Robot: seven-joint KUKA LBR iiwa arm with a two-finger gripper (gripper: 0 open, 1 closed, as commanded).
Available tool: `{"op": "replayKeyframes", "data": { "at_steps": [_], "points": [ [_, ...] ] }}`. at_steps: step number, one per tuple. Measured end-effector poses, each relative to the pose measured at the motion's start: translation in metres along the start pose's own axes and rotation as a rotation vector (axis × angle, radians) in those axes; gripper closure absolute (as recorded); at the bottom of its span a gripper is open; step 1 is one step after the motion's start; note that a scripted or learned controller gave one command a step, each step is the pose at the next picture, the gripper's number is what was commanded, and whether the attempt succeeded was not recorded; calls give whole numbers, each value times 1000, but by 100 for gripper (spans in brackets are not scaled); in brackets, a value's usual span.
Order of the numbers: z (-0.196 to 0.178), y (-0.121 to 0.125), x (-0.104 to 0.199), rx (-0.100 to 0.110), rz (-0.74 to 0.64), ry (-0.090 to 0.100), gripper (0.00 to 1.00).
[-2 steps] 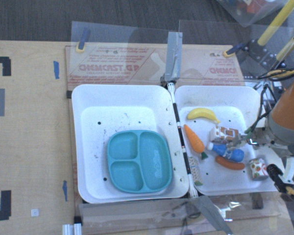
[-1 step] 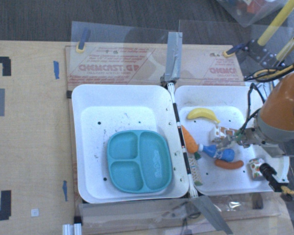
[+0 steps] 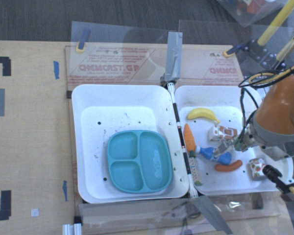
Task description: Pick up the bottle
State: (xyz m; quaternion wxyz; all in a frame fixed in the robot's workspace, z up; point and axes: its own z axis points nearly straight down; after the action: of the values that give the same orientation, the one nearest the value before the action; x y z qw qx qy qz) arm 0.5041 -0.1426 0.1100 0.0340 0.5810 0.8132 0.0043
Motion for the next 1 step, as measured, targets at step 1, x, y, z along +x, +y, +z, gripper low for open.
{"op": "replayKeyframes", "data": {
  "at_steps": [1],
  "points": [
    [1,13,13,-3,117,7,0]
  ]
}}
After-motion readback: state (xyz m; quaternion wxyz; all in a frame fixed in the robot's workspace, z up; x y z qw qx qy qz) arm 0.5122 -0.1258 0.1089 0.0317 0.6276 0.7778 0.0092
